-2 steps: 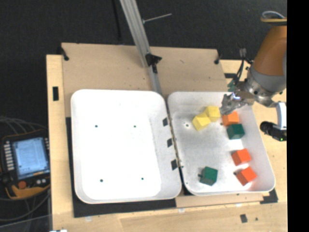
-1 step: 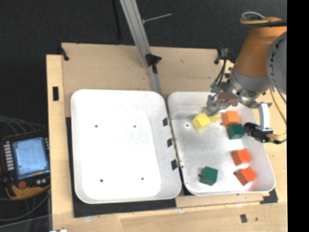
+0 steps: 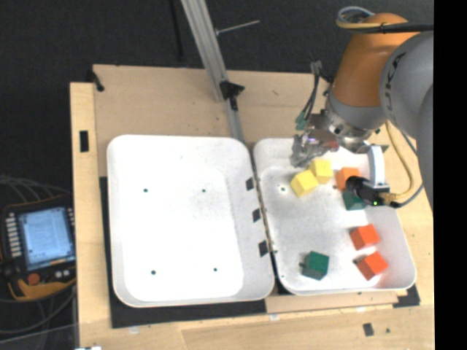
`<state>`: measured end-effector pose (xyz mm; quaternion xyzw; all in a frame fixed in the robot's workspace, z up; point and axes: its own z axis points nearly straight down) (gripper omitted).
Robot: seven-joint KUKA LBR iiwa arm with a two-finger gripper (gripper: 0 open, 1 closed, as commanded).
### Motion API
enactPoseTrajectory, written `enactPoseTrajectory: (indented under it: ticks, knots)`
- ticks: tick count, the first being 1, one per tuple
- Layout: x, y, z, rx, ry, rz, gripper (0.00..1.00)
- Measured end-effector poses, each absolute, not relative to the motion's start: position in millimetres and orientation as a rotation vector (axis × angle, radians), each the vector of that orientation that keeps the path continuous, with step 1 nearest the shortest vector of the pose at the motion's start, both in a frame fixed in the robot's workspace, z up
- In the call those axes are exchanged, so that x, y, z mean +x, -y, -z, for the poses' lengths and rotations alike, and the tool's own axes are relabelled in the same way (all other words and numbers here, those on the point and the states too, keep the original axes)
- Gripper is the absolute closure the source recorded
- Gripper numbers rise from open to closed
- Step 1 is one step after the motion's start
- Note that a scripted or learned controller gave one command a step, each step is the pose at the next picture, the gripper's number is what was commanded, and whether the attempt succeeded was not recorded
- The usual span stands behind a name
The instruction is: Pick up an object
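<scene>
The right bin (image 3: 288,275) holds two yellow blocks (image 3: 304,183) (image 3: 322,170) side by side near its back. My gripper (image 3: 305,150) hangs just behind them over the bin's back left corner, below the grey and orange arm. An orange block (image 3: 345,176) and a green block (image 3: 355,201) lie to the right, partly hidden by the wrist hardware. Two more orange blocks (image 3: 364,236) (image 3: 371,265) sit at the right front, and a green block (image 3: 315,265) rests near the front. Nothing shows between the fingers.
The left bin (image 3: 120,195) lies next to the right one, with small clips along the seam. A slanted metal pole (image 3: 211,57) rises behind the bins. A handheld screen (image 3: 40,239) sits off the bench at the left.
</scene>
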<state>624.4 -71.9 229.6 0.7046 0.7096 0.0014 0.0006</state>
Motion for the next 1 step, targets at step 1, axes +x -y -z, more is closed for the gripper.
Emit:
enactPoseTrajectory:
  ticks: [1]
  knots:
    - [633.9, 16.1, -221.9, 2.212, -2.228, -0.003, 1.00]
